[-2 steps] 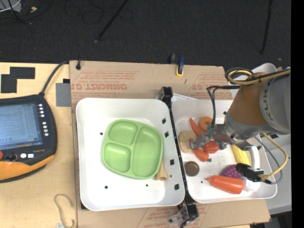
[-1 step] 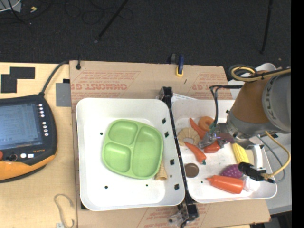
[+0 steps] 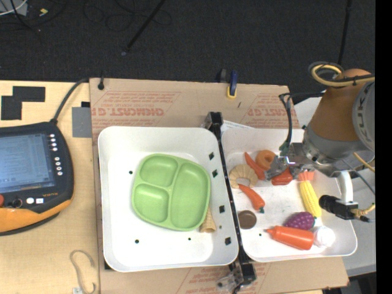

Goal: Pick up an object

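— Where is the gripper [image 3: 288, 167] sitting?

— It is hanging low in the right bin [image 3: 343, 247], right of centre in the frame, over a small red piece [image 3: 282, 177]. Whether it is gripping that piece, I cannot tell; the arm [image 3: 334, 124] is reaching in from the right.

— What is lying around it?

— An orange round thing [image 3: 266, 158] and a red pepper [image 3: 253, 165] are sitting just left of it, with a tan croissant [image 3: 243, 174] beside them. A corn cob [image 3: 309, 198] is lying just below it, and another red pepper [image 3: 252, 196] lower left.

— And further out?

— A brown disc [image 3: 247, 219], purple grapes [image 3: 300, 220] and an orange bottle [image 3: 293, 237] are resting near the lower edge. In the left bin [image 3: 116, 237] a green tray [image 3: 171, 192] is lying with a cone [image 3: 209, 222] touching its lower right corner. A tablet [image 3: 27, 170] is lying at far left.
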Controlling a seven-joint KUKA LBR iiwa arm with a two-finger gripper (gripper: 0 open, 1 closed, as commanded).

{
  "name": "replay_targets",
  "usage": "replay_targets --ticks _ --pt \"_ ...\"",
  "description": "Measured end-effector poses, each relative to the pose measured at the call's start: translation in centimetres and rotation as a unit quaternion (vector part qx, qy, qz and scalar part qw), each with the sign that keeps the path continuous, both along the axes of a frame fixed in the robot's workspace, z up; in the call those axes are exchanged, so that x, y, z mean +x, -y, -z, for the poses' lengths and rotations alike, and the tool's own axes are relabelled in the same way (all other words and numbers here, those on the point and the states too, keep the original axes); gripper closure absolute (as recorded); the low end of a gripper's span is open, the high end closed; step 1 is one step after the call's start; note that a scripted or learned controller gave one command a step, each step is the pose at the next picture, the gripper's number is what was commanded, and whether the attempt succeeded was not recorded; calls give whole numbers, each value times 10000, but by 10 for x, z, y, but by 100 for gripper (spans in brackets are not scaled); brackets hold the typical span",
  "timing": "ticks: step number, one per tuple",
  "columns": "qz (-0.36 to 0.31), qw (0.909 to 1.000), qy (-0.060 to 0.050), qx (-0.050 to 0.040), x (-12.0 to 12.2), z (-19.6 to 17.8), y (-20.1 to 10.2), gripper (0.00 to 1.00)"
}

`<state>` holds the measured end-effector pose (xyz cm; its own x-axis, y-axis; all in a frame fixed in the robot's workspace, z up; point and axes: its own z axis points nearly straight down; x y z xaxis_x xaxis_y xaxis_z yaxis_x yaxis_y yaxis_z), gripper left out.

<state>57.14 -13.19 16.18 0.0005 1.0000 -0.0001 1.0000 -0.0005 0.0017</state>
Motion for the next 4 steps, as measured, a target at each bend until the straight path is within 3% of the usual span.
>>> replay_targets --ticks 1,2,3,4 --pt "17 10000 -1 -2 0 -45 10 100" --pt "9 10000 -7 1 0 -67 12 100" --pt "-14 10000 -31 10 -11 -65 -46 100" --pt "-17 10000 -21 7 -4 -72 -94 100"
